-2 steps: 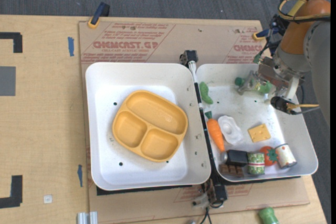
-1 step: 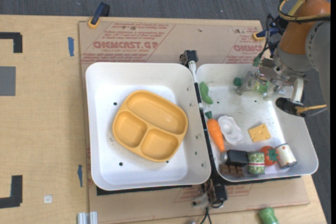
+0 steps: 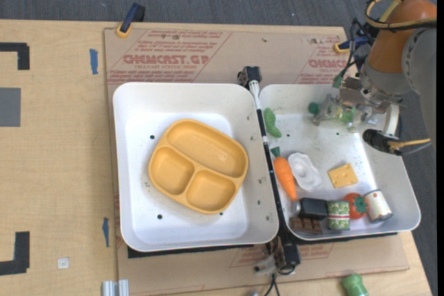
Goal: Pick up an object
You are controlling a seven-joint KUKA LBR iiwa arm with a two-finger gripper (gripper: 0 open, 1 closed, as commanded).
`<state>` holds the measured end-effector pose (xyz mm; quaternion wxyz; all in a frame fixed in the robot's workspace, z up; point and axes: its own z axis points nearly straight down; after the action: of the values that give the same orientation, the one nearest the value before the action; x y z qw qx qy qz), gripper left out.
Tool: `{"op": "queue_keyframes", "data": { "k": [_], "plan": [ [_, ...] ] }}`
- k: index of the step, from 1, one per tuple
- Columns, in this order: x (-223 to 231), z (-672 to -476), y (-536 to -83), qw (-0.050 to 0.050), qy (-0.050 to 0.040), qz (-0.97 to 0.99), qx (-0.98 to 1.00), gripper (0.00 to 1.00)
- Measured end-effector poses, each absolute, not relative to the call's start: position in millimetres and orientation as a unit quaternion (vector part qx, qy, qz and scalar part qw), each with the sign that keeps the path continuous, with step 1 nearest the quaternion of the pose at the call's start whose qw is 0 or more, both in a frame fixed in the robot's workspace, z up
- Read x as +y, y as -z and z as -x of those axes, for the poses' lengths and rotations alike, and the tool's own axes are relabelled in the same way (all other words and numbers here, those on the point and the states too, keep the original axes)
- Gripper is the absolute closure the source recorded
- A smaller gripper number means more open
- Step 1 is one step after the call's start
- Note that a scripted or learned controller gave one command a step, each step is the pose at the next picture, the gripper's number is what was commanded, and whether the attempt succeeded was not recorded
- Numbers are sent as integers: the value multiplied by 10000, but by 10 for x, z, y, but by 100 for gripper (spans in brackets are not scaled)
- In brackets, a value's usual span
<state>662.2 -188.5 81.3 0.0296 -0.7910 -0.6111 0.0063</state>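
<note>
**Arm over the right bin's far corner, objects spread below**

You have the arm entering from the right, its gripper [image 3: 345,109] hanging over the far part of the right bin [image 3: 409,208]. Whether anything sits in the gripper you cannot tell from this angle, nor how it is set; the metal parts blur together there.

Your candidate objects all lie in that right bin. A carrot [image 3: 285,177] rests along the left wall, with a green leafy piece [image 3: 271,123] farther back on the same side. Just right of the carrot lies a crumpled white piece [image 3: 304,170], and a yellow cheese wedge [image 3: 343,176] sits near the bin's middle. Along the near wall you see a dark block [image 3: 312,207], a small green-labelled can [image 3: 338,214] (its label is too small to read), a red tomato-like toy [image 3: 356,204] and a white cylinder [image 3: 378,205].

The left bin [image 3: 132,149] holds a yellow three-compartment tray [image 3: 198,166].

The cardboard sheet [image 3: 222,45] under both bins carries red print reading "CHEMCAST GP" at the back, repeated partly near the right corner.
</note>
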Motion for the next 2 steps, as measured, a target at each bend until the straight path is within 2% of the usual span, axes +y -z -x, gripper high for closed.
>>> {"op": "queue_keyframes", "data": {
  "k": [1, 2],
  "plan": [
    [-1889, -6602, -798, 371, -148, 8676, -4957, 0],
    [-1913, -6632, -820, 333, -43, 7864, -6168, 0]
  ]
}}
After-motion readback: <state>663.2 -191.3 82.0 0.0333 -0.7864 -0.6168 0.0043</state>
